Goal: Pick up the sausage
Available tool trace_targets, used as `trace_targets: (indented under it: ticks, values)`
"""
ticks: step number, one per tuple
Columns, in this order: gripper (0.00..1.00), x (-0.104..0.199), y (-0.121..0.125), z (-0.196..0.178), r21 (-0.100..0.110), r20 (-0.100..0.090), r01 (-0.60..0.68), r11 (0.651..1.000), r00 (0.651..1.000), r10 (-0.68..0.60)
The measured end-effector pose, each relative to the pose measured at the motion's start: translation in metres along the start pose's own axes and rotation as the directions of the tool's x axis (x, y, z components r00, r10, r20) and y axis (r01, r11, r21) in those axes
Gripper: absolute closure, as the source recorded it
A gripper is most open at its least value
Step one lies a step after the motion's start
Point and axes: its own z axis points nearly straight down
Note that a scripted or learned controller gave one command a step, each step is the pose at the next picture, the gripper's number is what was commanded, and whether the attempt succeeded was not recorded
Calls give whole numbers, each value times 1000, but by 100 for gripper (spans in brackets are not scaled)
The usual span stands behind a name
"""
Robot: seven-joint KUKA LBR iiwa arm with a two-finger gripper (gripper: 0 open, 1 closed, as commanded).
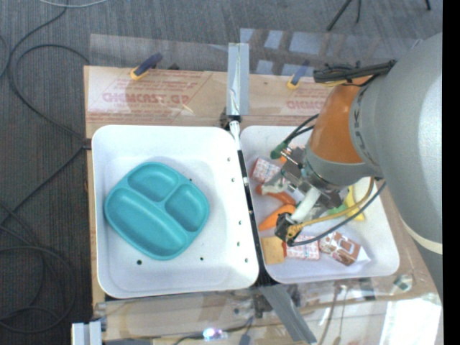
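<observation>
Camera view showed the gripper (290,228) low in the right bin (381,261), among small food toys. I could not tell if it was open or closed. I could not pick out the sausage. A teal plate (157,208) lay in the left bin (115,139).

One camera up high over the bench (144,92), looking down at a slant, both white bins (115,264) side by side, arm (402,121) close, coming in from the right

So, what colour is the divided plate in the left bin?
Teal plate, clearest in the camera view.
</observation>
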Motion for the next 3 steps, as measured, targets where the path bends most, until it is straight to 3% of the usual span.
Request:
trace_targets:
  ticks: [1,2,3]
  values:
    - [0,-39,7,-34,-1,-3,429,903,903,-429]
    - [0,-39,83,92,-15,-5,465,885,885,-465]
    - [100,-39,83,83,-13,-5,464,886,886,-464]
